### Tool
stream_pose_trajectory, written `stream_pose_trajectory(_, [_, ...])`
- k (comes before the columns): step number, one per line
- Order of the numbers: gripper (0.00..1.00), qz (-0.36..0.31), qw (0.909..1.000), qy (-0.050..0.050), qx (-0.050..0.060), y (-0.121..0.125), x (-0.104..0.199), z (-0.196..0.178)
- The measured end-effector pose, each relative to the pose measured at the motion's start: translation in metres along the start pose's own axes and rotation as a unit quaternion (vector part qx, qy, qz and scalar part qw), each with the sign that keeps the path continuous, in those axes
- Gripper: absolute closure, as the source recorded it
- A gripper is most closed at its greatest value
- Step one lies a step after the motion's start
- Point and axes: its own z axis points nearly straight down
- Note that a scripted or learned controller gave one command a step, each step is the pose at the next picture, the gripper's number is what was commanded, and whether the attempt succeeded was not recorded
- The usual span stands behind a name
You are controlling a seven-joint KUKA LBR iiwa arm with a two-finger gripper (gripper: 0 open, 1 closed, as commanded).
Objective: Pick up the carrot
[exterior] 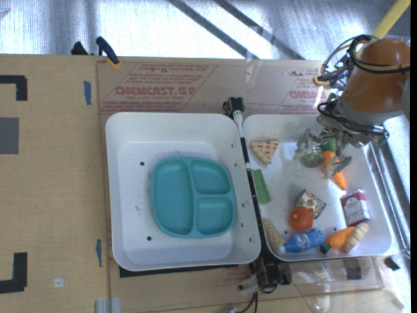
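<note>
Camera view: two bins, one carrot.

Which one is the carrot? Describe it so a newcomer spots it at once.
Look in the right bin, upper right part, just below the gripper. The carrot is a small orange cone pointing down-right with green at its upper end. A second orange piece lies by the bin's lower edge beside a blue bottle, far from the gripper.

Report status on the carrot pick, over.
Gripper low in the right bin, upper right corner. Carrot right under it, grip not confirmed. Clear wrapper crowds it on the left.
</note>
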Motion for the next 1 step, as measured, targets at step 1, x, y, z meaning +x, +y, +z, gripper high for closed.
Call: stream_pose_trajectory(1, [0.0, -0.031, 0.9995, -0.003, -0.008, 0.0069, 0.0449, 0.0018])
